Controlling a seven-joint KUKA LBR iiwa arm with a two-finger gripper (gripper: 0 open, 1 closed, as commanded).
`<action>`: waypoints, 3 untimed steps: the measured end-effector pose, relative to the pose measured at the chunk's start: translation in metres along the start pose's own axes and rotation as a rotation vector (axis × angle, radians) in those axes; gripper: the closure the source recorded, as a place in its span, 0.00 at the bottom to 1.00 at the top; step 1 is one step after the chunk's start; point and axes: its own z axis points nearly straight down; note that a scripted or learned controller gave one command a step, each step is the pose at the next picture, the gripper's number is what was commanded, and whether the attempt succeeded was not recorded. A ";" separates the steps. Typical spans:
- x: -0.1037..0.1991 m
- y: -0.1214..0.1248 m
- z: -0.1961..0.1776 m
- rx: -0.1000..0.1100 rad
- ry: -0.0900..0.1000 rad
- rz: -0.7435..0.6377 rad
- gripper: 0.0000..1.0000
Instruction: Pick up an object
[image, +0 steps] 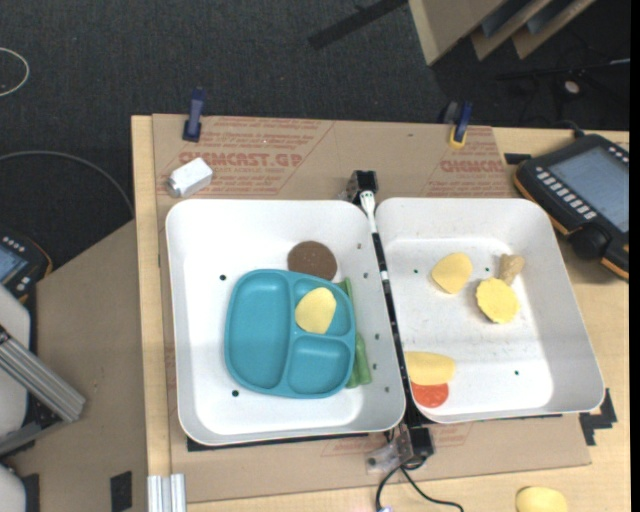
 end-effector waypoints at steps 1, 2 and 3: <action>0.000 0.000 -0.003 0.001 0.000 0.000 1.00; 0.000 0.000 0.004 0.006 0.002 0.000 1.00; 0.000 0.000 0.004 0.005 0.002 0.001 1.00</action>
